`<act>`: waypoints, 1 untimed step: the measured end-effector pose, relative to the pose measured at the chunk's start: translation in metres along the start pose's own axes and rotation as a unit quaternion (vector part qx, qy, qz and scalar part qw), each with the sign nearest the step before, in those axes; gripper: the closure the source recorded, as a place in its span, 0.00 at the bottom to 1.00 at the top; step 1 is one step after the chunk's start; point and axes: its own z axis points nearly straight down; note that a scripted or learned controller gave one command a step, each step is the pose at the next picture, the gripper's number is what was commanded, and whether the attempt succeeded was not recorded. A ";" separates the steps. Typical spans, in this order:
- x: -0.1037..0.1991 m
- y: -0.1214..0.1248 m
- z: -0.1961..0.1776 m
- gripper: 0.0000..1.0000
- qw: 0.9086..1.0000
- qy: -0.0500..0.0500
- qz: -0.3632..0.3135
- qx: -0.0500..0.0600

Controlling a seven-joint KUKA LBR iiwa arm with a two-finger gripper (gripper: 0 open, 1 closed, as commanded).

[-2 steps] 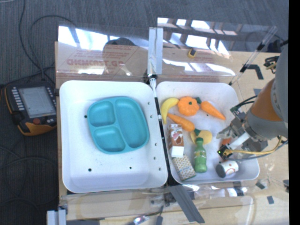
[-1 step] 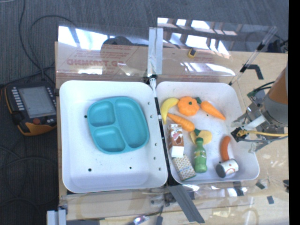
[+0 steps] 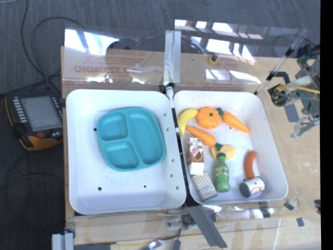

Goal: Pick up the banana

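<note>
The banana (image 3: 186,120) is yellow and curved. It lies in the right bin (image 3: 270,155) near its far left corner, against the divider and touching an orange fruit (image 3: 209,117). My gripper (image 3: 304,123) hangs outside the right bin, beyond its far right edge over the bench, well away from the banana. Nothing shows in its grasp.
The right bin also holds two carrots (image 3: 235,122) (image 3: 202,135), a small yellow piece (image 3: 222,151), a green bottle (image 3: 222,173), a red sausage (image 3: 250,163), a white ball-like cup (image 3: 252,186) and two small boxes (image 3: 195,155) (image 3: 204,185). A teal divided plate (image 3: 130,138) lies in the left bin (image 3: 83,181).
</note>
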 end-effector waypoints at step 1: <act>-0.058 -0.014 0.074 0.00 1.000 -0.001 0.010 0.001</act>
